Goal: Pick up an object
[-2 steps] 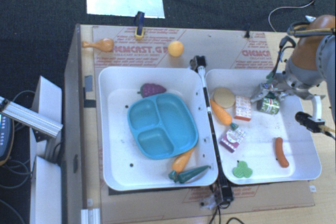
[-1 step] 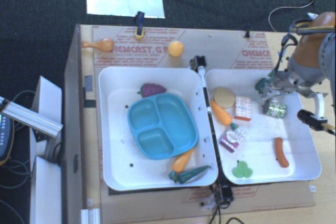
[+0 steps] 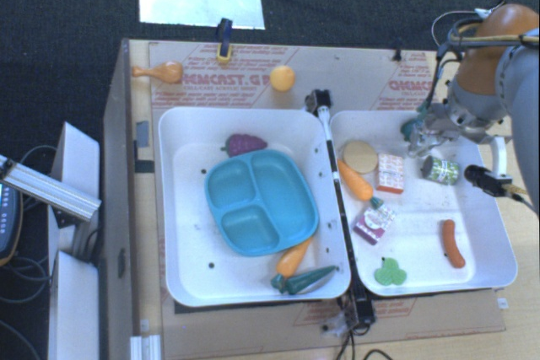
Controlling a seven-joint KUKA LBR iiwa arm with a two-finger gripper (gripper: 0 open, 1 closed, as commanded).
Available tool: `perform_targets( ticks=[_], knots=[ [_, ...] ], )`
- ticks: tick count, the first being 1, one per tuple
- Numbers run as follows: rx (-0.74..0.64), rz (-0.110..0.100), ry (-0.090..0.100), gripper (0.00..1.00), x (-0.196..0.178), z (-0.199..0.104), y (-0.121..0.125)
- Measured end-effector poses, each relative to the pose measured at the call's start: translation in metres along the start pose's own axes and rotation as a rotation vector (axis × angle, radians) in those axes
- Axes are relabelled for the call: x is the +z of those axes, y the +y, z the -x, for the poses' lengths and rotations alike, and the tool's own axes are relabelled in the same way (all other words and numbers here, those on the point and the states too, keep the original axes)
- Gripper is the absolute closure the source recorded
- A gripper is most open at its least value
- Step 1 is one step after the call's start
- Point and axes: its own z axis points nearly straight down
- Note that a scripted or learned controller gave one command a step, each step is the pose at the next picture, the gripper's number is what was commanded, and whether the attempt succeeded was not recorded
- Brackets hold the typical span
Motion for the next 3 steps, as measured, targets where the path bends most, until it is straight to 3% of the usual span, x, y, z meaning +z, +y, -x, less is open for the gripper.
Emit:
perform_targets(
  ticks=[1, 2, 3],
  knots=[
    [-0.003, 0.029, -0.004, 0.0, -0.004, -0.002, 0.006],
    [0.001, 0.042, -0.007, 0.0, 0.011, -0.021, -0.029],
    [0.0, 0.051, -0.006, 0.0, 0.014, -0.02, -0.06]
  ],
)
